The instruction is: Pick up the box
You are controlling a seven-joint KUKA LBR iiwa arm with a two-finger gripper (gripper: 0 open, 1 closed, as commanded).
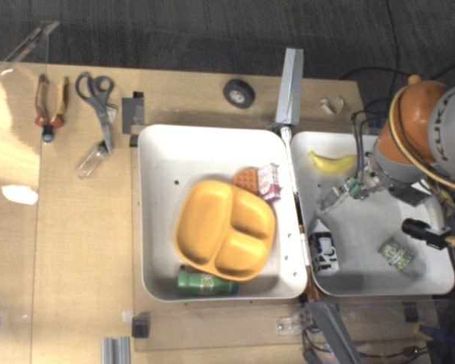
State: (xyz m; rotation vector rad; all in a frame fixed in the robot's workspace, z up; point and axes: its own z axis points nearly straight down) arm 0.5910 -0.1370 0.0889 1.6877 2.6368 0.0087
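Arm [432, 127]: enters from right, over right bin [364, 279]. Grey body and orange band cut off at frame edge; cables cross in front of the wrist.

Gripper [354, 187]: low over the bin's upper-left area, just below banana [332, 162]. Small, dark and partly lost against wrist and cables; a green speck shows at the tip, identity unclear. Open/closed state: cannot tell. Nothing seen held.

Box [396, 255]: small, green-patterned, flat on right bin floor toward lower right, tilted. Well apart from gripper, not touched. Print too small to read.

Black-white item [324, 250]: at lower-left wall of right bin, prob. a small pack; type not clear.

Left bin [155, 203]: yellow divided plate [226, 228] takes up the centre. Green can [205, 282] on its side below the plate, top edge hidden by plate rim. Waffle [246, 179] and packet [268, 180] at plate's upper right, both partly covered by it.

Bench [76, 241], left part: scissors [98, 105], pliers [50, 106]. Tape roll [239, 93] above left bin.
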